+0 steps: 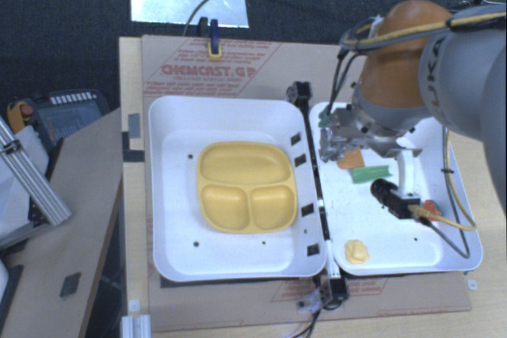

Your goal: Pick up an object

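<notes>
My gripper (331, 145) hangs low over the left part of the right bin (451, 249), close to the wall between the bins. An orange piece (351, 160) lies just right of and below the gripper, partly under it. A flat green piece (370, 172) rests beside the orange one, toward the bin's middle. Near the front left corner of the right bin sits a small pale yellow lump (356, 251), well apart from the gripper.
A yellow divided plate (246, 187) with three compartments lies in the middle of the left bin (170, 170). The grey and orange arm (412, 51) covers the back of the right bin. A small orange bit (430, 207) lies at the right.
</notes>
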